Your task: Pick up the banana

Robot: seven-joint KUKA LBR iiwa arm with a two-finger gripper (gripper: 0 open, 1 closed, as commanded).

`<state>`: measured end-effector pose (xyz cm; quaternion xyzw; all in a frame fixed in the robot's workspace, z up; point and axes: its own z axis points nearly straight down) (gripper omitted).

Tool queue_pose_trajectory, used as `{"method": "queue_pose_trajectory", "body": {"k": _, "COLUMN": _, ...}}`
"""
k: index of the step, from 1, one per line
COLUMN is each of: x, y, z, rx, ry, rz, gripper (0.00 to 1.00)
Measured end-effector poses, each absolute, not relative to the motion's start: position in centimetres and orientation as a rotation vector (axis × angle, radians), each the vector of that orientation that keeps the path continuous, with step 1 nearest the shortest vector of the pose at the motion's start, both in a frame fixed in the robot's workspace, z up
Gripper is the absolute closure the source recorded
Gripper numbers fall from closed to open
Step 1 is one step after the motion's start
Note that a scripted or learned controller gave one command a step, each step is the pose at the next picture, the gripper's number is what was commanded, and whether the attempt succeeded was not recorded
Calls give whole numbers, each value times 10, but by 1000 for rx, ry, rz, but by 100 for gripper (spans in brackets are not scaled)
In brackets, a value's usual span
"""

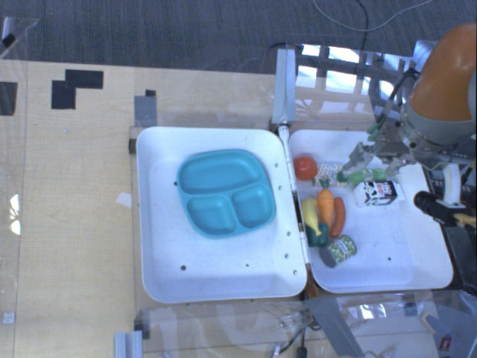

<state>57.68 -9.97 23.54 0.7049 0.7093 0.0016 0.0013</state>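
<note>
Banana (309,213) lies against the right bin's (417,271) left wall, touching a carrot (326,204) beside it. Gripper (359,167) hovers up and to the right, near a tomato (304,167), fingers spread and holding nothing.

A grey arm (440,129) was seen, topped by a broad rounded orange band (447,73). Dark cables were run along its left side. A metal-grey gripper (363,162) with thin angular linkages was fitted at the wrist. A white block and a black cylindrical part were mounted lower right.
</note>
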Motion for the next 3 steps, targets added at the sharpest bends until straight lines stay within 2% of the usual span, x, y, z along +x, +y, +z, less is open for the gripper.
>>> {"method": "queue_pose_trajectory", "body": {"k": 1, "x": 541, "y": -83, "z": 92, "rx": 2533, "ry": 1855, "rz": 6, "gripper": 0}}
{"method": "queue_pose_trajectory", "body": {"k": 2, "x": 543, "y": -82, "z": 102, "rx": 2533, "ry": 1854, "rz": 12, "gripper": 100}}
{"method": "queue_pose_trajectory", "body": {"k": 3, "x": 516, "y": -90, "z": 90, "rx": 2813, "ry": 1388, "rz": 23, "gripper": 100}}
